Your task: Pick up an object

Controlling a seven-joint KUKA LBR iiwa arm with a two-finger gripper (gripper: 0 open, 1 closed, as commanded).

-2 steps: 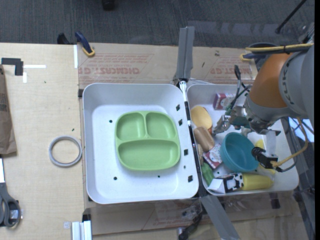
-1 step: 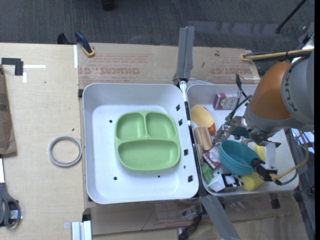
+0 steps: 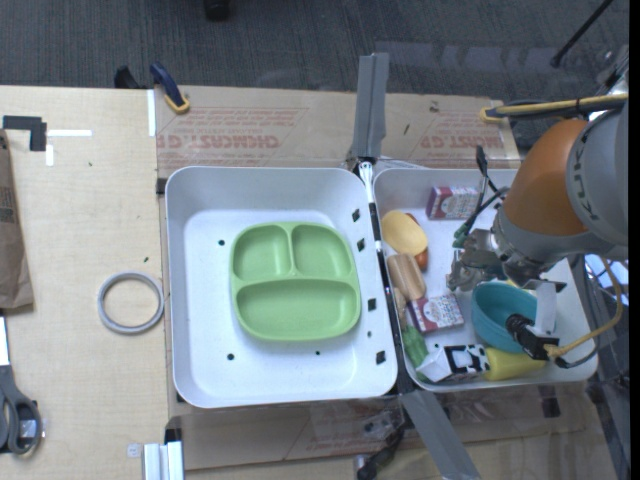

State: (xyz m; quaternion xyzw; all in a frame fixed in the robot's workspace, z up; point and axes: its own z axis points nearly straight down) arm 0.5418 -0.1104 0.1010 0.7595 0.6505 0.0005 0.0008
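Landmark: the divider (image 3: pixel 368 118) between the two white bins is used for all places.

Left of divider: a green sectioned plate (image 3: pixel 295 281) is seen lying flat in the left bin (image 3: pixel 190 268).

Right of divider: a clutter is packed into the right bin (image 3: pixel 400 180); a yellow rounded toy (image 3: pixel 404 233) and a tan cylinder (image 3: pixel 405 277) sit just beside the divider, a teal bowl (image 3: pixel 500 313) farther off.

Gripper (image 3: pixel 466 268): it's hung low among the clutter, near a small red-and-white packet (image 3: pixel 437 314).

Jaws: can't be told whether open or closed, too blurred.

Handling guess: the packet is probably light and crushable, best pinched across its narrow sides.

Hard to see: the bin's far side is covered by the arm.
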